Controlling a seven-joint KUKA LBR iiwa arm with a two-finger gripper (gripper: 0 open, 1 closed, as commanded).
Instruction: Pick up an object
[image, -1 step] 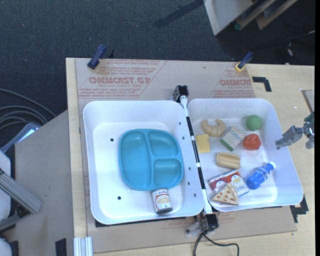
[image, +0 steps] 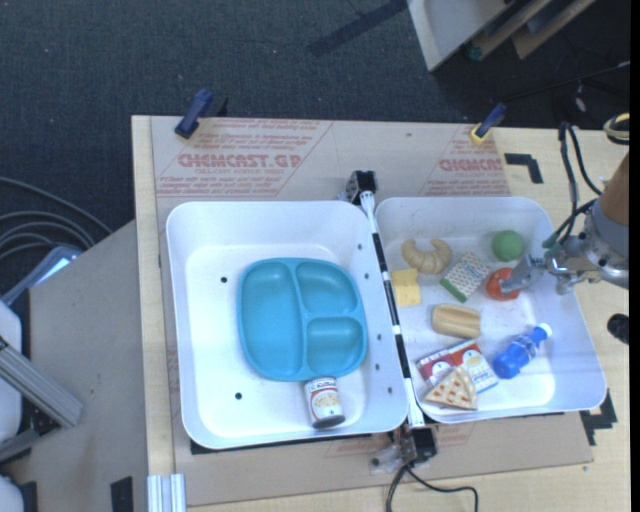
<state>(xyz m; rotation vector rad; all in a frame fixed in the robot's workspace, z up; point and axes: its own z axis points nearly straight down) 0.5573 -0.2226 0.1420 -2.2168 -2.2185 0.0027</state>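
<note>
Bench (image: 270, 160) (cardboard-topped) on dark carpet; gripper (image: 515, 280) jaw state unclear, over right bin (image: 570, 390).

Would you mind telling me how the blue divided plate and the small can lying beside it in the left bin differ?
The blue divided plate is broad, flat and plain turquoise, with three compartments; the small can is a compact cylinder with a printed label. The plate lies flat near the bin's middle, while the can lies on its side by the near wall, close against the plate's edge. Both rest in the left bin.
</note>
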